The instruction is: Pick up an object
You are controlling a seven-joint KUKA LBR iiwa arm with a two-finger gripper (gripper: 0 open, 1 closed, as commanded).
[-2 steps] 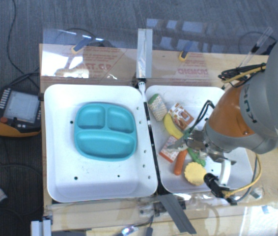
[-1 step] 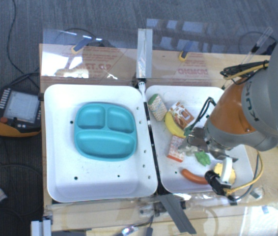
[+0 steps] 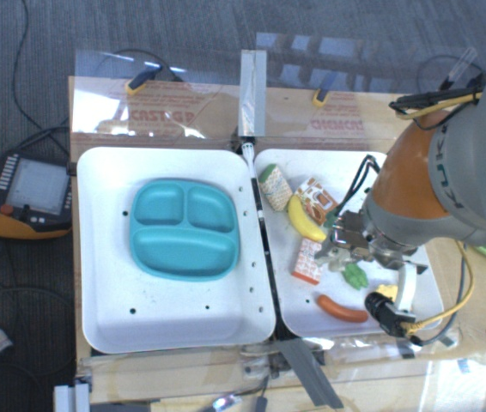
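The gripper (image 3: pixel 343 240) hangs low over the middle of the right bin (image 3: pixel 415 312), among the toy foods; whether its jaws are spread or pressed together cannot be told from this angle. A yellow banana (image 3: pixel 304 218) lies just left of it, touching a red-and-white carton (image 3: pixel 307 261). A green piece (image 3: pixel 355 275) sits beside the gripper, an orange sausage (image 3: pixel 341 309) nearer. In the left bin (image 3: pixel 106 316) rests 1 teal divided plate (image 3: pixel 184 228).

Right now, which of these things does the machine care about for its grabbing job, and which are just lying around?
Part of the job:
gripper
banana
sausage
green toy
red-and-white packet
right bin

Just lying about:
teal divided plate in the left bin
handheld controller on the floor
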